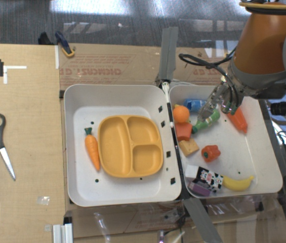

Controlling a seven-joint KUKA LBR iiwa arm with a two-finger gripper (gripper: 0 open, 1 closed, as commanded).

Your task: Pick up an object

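So the gripper [218,101] is down in the right bin [264,158], hanging over the top end of a green bottle [206,121] that lies tilted on the bin floor. Honestly can't tell how it's set or whether it has the bottle, too much metal and cable in the way. Next to it there's an orange ball [181,113], a red-orange block [184,131], a tan cracker-looking piece [189,147], a red pepper [210,153], a banana [238,183] and a cow-print carton [208,177] near the front wall. An orange carrot-like piece [239,119] sits just right of the gripper, and something blue [195,105] is behind the ball. Left bin [77,151] has a yellow divided plate [131,146] with a carrot [92,150] just beside it. Scissors [0,140] lie on the worktop [21,110], off to the left.
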